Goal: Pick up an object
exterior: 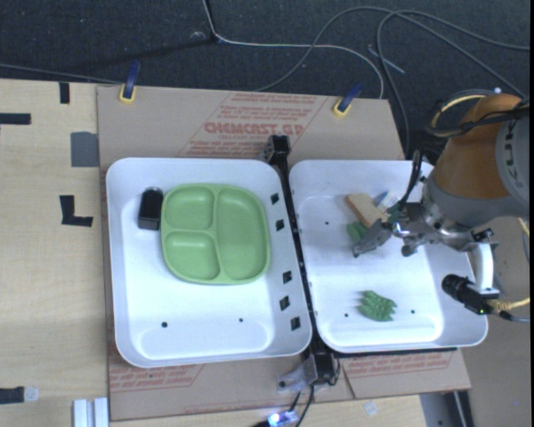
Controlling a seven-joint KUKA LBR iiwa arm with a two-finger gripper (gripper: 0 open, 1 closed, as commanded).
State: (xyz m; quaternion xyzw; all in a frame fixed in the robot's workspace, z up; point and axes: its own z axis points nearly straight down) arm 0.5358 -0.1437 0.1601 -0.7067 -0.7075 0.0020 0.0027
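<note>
Desk point(36, 265): carries a cardboard sheet point(249, 123) across the frame's middle; two bins lie side by side on the sheet.
Left bin point(196, 341): left of centre, touching the right bin along a central seam.
Divided plate point(216, 233): in the left bin, in its upper half.
Small box point(150, 208): in the left bin, just beside the plate's upper left edge.
Right bin point(338, 327): right of centre.
Wooden block point(366, 208): upper middle of the right bin.
Leafy piece point(357, 232): just below the block.
Second leafy piece point(376, 306): lower middle of the right bin, well apart from the first.
Arm point(481, 172): over the right bin's right side.
Hand point(389, 239): just right of the first leafy piece.
Two clips point(129, 89): on the sheet's upper edge.
Cables point(338, 34): along the frame's top.
</note>
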